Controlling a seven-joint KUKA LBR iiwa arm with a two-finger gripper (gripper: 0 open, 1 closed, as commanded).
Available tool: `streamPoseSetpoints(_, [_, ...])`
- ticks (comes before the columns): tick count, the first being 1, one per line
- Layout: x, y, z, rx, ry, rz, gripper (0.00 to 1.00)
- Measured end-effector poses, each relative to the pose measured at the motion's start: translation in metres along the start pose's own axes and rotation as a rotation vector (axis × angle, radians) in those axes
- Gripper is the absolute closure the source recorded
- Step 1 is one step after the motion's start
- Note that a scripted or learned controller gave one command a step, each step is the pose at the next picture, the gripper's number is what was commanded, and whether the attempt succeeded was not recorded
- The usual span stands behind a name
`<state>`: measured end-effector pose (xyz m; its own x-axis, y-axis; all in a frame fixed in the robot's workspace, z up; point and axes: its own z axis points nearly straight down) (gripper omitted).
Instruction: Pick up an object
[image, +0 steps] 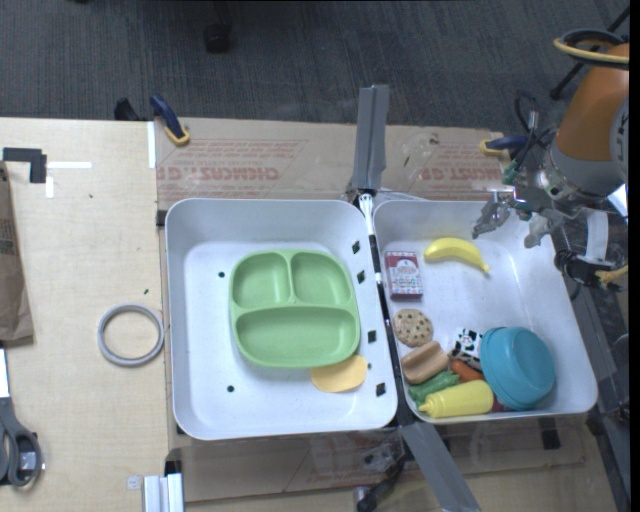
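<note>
Toys filled the near end of the right bin (520, 262), while the left bin (190, 300) held a green divided plate (295, 308) lying flat, with a yellow disc (340, 376) tucked partly under its near edge. In the right bin, a yellow banana (457, 252) lay toward the far side, just beside a small red-and-white carton (404, 274). Nearer the camera sat a round cookie (412, 326), then a hot dog (424, 360), a small black-and-white toy (466, 345), a yellow bottle (459, 401) on its side and a blue bowl (519, 367) tipped against the bin's right wall, all crowded together and touching one another.

The end effector (512, 222) hung over the far right corner of the right bin, well apart from the heap of toys and to the right of the banana. Its two fingers pointed downward and stood spread apart, with nothing between them. The grey arm (592, 110) with its orange band rose behind it at the right edge.

On the table (80, 270) left of the bins lay a grey ring (131, 333), with scissors (18, 450) at the near left corner. A sheet of cardboard (260, 162) lay beyond the bins, with a blue-and-yellow clamp (170, 120) at its far left corner.
</note>
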<state>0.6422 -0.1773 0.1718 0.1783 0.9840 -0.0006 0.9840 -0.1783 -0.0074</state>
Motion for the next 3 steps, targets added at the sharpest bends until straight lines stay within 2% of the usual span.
streamPoseSetpoints(1, [0.002, 0.019, 0.065, -0.017, -0.001, -0.056, 0.0])
streamPoseSetpoints(2, [0.028, 0.008, 0.071, -0.026, -0.002, -0.036, 0.0])
streamPoseSetpoints(3, [0.076, -0.002, 0.076, -0.017, -0.001, -0.435, 0.0])
